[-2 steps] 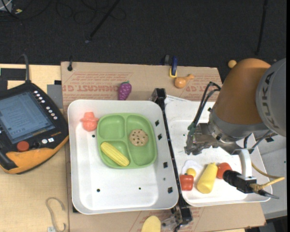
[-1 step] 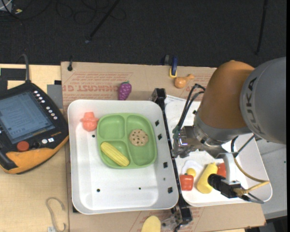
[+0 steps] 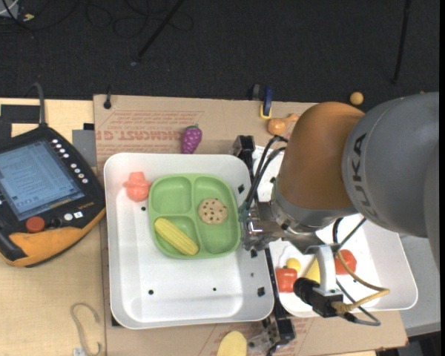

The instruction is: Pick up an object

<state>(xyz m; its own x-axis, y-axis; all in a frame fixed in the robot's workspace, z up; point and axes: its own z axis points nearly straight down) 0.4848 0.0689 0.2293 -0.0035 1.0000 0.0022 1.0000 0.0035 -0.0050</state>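
Camera view: wooden bench (image 3: 44,302) under cardboard sheet (image 3: 156,121), dark floor behind. Two white bins; left bin (image 3: 178,302) bearing one green divided plate (image 3: 196,213) with one yellow corn cob (image 3: 176,236), one speckled cookie (image 3: 211,211). Gripper (image 3: 254,228) just right of plate, over divide; grasp state impossible to tell.
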